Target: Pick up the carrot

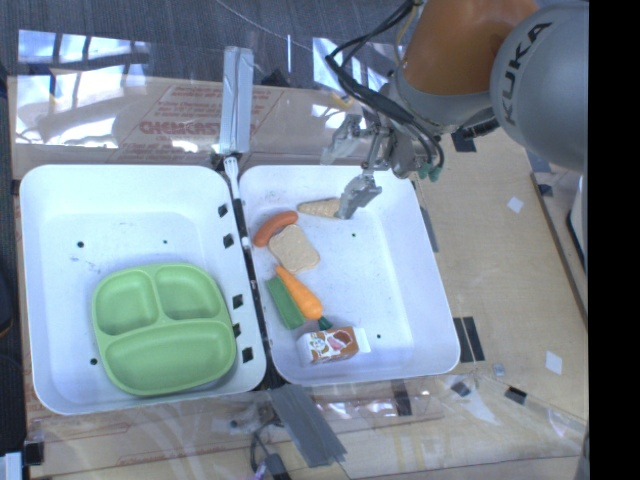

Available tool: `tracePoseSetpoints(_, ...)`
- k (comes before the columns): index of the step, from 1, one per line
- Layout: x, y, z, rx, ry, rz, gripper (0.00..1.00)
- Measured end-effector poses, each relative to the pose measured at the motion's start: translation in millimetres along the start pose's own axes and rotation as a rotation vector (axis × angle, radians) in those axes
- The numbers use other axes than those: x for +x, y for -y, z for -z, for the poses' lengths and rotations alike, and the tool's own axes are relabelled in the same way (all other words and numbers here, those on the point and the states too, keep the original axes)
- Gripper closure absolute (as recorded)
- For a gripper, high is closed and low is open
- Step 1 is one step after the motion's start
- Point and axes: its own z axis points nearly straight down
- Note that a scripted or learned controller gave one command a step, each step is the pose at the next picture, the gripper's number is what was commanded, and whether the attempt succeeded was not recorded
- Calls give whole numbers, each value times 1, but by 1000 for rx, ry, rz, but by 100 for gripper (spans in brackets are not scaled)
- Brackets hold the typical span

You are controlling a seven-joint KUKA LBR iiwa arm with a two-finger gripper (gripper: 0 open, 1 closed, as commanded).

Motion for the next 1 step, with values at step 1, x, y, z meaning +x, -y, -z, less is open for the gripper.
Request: tracePoseSetpoints(1,33,-11,-114,-4,-7,123,0)
